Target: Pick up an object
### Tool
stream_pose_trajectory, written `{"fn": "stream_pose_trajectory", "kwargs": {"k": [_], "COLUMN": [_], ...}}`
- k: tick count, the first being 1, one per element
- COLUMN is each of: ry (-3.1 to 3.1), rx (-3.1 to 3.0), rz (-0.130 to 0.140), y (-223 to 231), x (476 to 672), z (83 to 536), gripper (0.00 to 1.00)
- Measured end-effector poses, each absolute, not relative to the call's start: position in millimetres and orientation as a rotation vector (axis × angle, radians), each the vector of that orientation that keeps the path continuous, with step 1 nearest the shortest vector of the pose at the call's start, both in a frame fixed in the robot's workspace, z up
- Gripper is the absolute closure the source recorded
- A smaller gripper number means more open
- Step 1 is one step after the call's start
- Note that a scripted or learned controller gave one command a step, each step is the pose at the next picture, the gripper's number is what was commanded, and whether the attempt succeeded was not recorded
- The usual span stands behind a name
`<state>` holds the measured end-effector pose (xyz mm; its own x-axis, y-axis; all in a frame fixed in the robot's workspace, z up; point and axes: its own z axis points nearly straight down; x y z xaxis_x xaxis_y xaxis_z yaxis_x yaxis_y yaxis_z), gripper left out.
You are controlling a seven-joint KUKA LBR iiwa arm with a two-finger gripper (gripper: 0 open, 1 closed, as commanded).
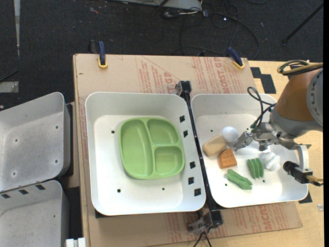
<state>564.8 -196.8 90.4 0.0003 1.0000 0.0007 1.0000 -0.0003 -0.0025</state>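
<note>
In the camera view, the arm (300,99) comes in from the right side and bends down over the right bin (216,104). Its hand (245,140) is low inside this bin, and it is turned toward the left. The two fingers are dark and small against the metal parts around them, so I cannot tell if the hand is open or closed. I see nothing clearly between the fingers.

Several small things lie around the hand on the floor of the bin. Just to the left of the hand and a little above there is a white ball (230,133), very near to the fingertips. Further left and slightly below the hand lies a tan bread roll (214,146). Under the hand, touching the roll, is an orange waffle square (226,159). Below the hand and to the right there is a ribbed green piece (255,168), and beside it, more to the right, a white lump (270,161). Lowest of all, under the hand, lies a green pod (239,179), which is tilted.

Far to the left of the hand is the left bin (103,112), and in it lies a green divided plate (151,147). Both bins rest on the brown table (139,71).
</note>
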Motion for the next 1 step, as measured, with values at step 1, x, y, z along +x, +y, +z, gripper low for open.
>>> {"fn": "stream_pose_trajectory", "kwargs": {"k": [1], "ry": [-2.221], "rx": [-2.223], "rz": [0.0], "y": [-197.2], "x": [565.6], "z": [102.4], "gripper": [1.0]}}
